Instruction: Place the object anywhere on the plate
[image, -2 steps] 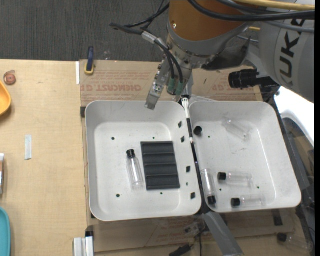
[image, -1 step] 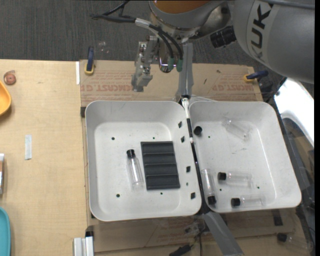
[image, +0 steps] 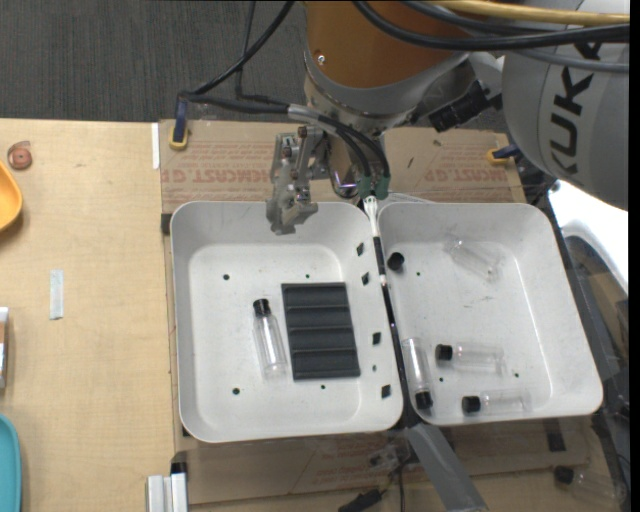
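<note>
Clearly, the work is in the left bin (image: 200, 400), at the middle of the frame. There a clear vial (image: 267, 340) with a black cap lies flat, touching the left edge of the black ribbed plate (image: 320, 331). Above them, at the bin's upper rim, hangs the tool (image: 291, 210); I cannot tell if it is open or closed, and nothing is seen in it. To do well, I think it should come down over the vial's middle, across its length, because a round vial may roll. The right bin (image: 560, 290) keeps more vials. The wooden desk (image: 90, 260) stretches left.
</note>
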